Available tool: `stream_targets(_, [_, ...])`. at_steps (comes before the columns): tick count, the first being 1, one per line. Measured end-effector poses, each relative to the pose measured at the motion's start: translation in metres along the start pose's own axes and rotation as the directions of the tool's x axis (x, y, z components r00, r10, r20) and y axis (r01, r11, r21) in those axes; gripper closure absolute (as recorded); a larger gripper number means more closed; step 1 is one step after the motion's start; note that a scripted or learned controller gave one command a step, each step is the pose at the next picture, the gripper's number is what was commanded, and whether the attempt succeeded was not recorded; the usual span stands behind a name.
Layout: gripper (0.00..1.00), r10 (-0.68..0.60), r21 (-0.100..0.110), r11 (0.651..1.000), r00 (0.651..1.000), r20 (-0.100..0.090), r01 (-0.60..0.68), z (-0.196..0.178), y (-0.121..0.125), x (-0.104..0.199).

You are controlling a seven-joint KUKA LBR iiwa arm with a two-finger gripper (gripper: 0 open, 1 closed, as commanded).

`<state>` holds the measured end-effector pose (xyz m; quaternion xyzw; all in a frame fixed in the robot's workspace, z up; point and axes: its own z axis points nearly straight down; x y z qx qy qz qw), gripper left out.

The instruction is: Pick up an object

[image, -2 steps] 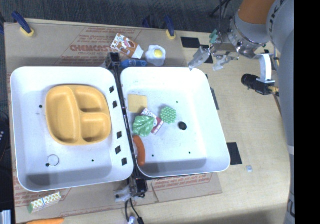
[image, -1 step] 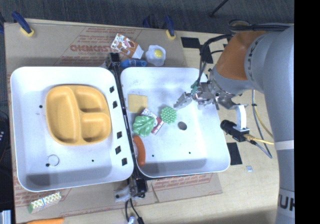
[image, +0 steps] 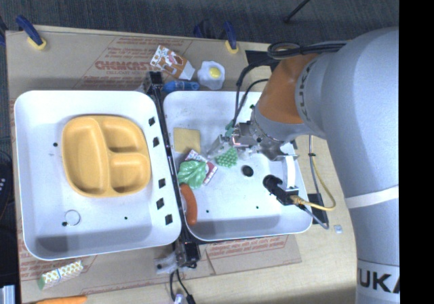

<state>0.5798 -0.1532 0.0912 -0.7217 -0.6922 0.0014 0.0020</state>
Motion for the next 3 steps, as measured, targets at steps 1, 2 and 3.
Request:
stream_targets(1, [0.0, 0.011, 0.001, 1.0, 1.0, 0.0, -0.011, 0.0, -0.006, 0.04])
stream_targets(2, [1.0, 0.008, 0.003, 1.0, 1.0, -0.001, -0.008, -0.01, -0.006, 0.04])
stream_targets(3, [1.0, 0.314, -0.002, 0.949, 0.949, -0.001, -0.314, -0.082, -0.018, 0.06])
